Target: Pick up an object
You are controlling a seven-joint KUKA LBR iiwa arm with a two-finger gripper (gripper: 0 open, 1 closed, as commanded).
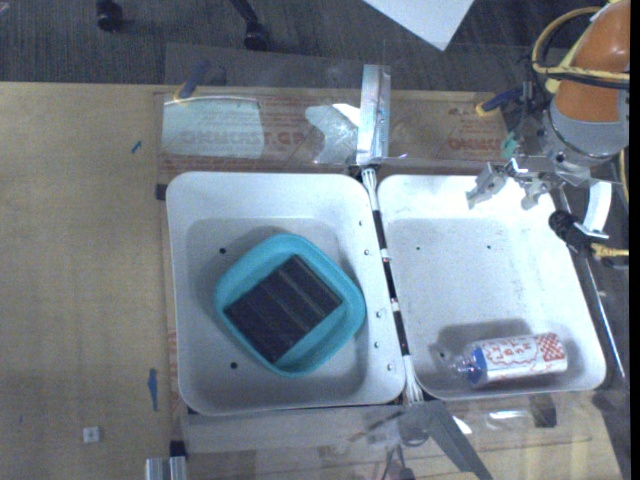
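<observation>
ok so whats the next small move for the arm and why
Probably travel toward the near edge of the right bin and line up over the red-and-white bottle. The gripper hangs at that bin's far edge with nothing between its fingers, and the bottle, lying on its side, is the closest object.

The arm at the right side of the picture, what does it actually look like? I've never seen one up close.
The arm has a rounded orange section over a pale grey body. Yellow and dark cables loop beside it, with a touch of blue near them. At its tip sits the end effector, a small silvery metal piece with thin prongs, shown over the back edge of the right bin. Finer detail is too blurred to tell.
</observation>
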